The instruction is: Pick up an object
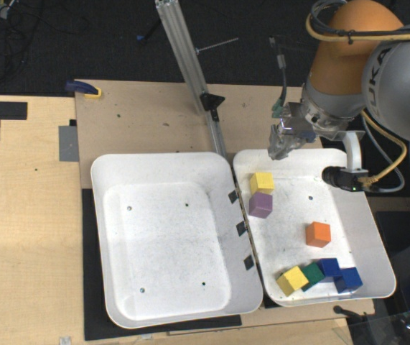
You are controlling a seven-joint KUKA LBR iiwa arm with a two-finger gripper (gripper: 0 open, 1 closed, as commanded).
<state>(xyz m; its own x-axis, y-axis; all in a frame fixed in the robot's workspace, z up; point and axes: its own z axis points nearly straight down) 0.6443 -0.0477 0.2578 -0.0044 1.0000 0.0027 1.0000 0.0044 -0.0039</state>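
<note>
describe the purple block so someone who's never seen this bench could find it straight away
Start at the right-hand white bin, the one the arm reaches over. Near its left wall, in the upper half, two cubes sit touching in a short column. The purple block is the lower one, directly below the yellow block; it is the one purple piece in the bin.

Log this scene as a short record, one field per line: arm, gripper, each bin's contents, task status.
arm: grey with orange band, reaching in from the right
gripper: gripper above the far edge of the right bin, nothing seen between its fingers
right bin contents: yellow cube touching purple cube; orange cube alone; near corner cluster of yellow block, green block, two blue blocks
left bin: left bin, no blocks seen
task status: no object picked up yet
</note>
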